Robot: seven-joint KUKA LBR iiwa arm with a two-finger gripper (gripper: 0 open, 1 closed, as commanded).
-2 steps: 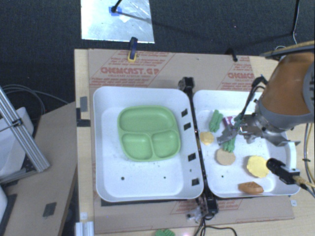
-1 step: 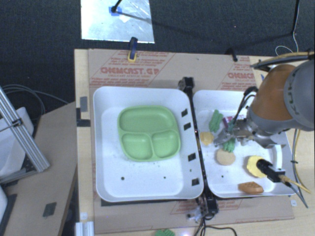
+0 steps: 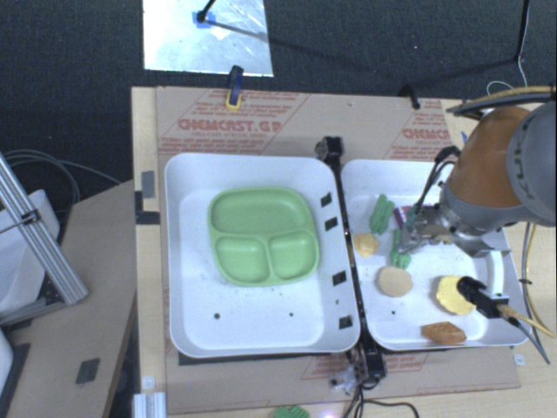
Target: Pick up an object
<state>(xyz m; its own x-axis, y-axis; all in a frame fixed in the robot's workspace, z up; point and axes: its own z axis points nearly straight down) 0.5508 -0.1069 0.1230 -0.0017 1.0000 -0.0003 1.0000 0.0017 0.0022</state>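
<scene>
Objects for picking lay in the right bin [image 3: 383,168]: 1 green pod-shaped piece [image 3: 380,213], long axis running near-to-far with a slight lean; 1 small yellow piece [image 3: 366,246] by the divider; 1 pale round piece [image 3: 394,280]; 1 yellow round piece [image 3: 452,294]; 1 orange-brown oblong piece [image 3: 443,332], long axis left-to-right, near the front rim; 1 small green piece [image 3: 399,257] just below the tool. Left bin [image 3: 187,233]: 1 green 3-compartment tray [image 3: 263,235], lying flat.

Surface: both white bins sat side by side on a brown board printed "CHEMCAST GP" [image 3: 228,125] in red, repeated in part at the far right. Bench [image 3: 87,259] tan; dark carpet beyond, with 1 shiny silver sheet [image 3: 207,24] on it.

Tool [image 3: 409,233]: low over the right bin, between the green pod-shaped piece and the small green piece; whether spread or pressed together could not be told. Arm [image 3: 496,177] grey with orange band.
</scene>
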